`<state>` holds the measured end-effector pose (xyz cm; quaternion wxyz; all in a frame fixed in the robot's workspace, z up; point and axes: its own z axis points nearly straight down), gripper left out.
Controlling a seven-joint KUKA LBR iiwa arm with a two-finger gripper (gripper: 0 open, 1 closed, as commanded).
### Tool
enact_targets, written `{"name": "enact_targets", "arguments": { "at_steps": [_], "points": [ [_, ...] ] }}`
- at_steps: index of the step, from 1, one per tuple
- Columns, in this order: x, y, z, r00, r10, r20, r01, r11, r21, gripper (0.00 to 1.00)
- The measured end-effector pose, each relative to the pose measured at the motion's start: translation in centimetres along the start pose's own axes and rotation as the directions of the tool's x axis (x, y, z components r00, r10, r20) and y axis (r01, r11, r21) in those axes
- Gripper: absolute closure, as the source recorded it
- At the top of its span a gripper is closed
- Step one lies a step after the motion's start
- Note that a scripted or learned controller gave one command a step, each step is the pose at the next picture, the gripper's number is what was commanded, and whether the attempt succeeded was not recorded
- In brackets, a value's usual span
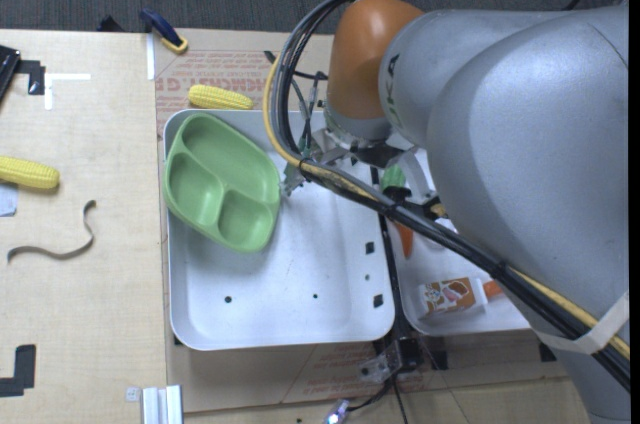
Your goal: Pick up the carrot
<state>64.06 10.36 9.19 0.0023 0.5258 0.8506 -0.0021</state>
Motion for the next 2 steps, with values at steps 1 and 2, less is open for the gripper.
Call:
{"name": "enact_targets", "arguments": {
  "at_steps": [1,2],
  "points": [
    [-0.1,0.0,-1.0,1.000,-0.003,0.004,0.003,1.000,0.000,1.00],
    [1.6,-2.0,-4.6,0.987,0.158,-0.003,-0.158,0.987,0.001,1.00]
  ]
}}
